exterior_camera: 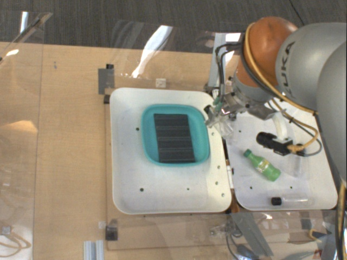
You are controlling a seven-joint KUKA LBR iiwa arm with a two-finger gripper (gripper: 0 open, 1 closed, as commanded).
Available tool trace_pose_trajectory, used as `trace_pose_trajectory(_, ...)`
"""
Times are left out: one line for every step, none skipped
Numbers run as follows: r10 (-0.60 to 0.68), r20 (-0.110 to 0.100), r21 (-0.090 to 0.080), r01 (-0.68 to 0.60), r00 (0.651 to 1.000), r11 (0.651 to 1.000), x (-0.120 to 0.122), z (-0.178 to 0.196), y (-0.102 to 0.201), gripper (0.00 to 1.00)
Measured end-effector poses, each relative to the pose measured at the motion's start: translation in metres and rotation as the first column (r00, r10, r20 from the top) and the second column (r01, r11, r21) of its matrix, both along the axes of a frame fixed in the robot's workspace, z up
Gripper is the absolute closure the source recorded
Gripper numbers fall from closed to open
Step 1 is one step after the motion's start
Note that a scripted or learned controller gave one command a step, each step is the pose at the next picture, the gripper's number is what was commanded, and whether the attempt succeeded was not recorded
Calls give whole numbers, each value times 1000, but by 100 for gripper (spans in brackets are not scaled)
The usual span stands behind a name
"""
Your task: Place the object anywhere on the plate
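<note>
two white bins (130, 199), wooden bench (54, 145)

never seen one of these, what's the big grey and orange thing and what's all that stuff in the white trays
The grey and orange thing is a robot arm, reaching in from the right. The single camera looks down on a bench at a slant. Two shallow white bins sit side by side. The left bin holds a teal plate with a dark ridged mat on it. The right bin holds a small green bottle lying on its side. The arm's gripper sits over the seam between the bins; I see nothing held in it. The bottle seems meant for the plate.
</note>
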State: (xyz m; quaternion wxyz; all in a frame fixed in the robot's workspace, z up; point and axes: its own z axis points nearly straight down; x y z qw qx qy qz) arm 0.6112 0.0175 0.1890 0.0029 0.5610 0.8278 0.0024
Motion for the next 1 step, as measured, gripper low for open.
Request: trace_pose_trajectory(0, 0, 0, 0, 1000, 1000, 0, 0, 0, 0)
